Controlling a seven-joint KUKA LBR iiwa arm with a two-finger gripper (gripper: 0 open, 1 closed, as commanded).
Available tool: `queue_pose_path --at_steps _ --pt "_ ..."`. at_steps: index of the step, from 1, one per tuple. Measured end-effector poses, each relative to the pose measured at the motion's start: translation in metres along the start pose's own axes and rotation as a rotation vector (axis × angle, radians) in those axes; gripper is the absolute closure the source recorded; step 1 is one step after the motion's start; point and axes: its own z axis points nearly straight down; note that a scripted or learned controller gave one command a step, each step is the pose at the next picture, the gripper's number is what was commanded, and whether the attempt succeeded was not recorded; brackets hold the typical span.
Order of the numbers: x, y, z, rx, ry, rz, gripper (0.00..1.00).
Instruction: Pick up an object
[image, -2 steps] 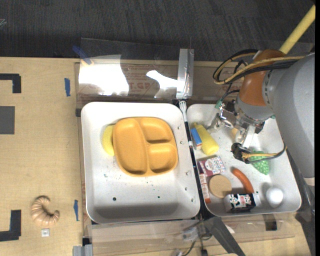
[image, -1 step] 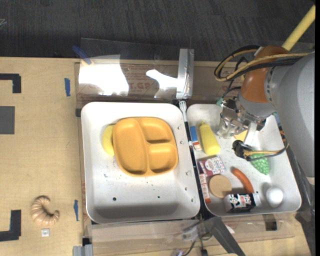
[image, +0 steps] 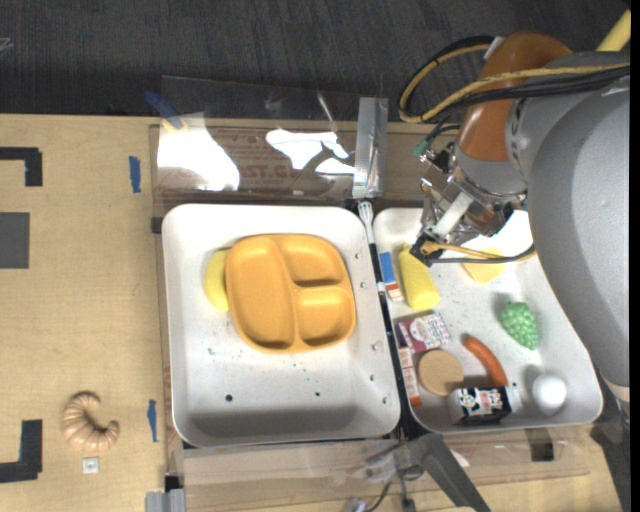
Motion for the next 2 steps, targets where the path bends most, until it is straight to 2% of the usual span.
queue_pose_path --at_steps 1,2 --pt "-0.012 -0.044 -0.041 0.006 -0.005 -0.272 1.00" --pt "-0.027 0.010 -0.148 -0.004 -0.001 -0.499 1.00"
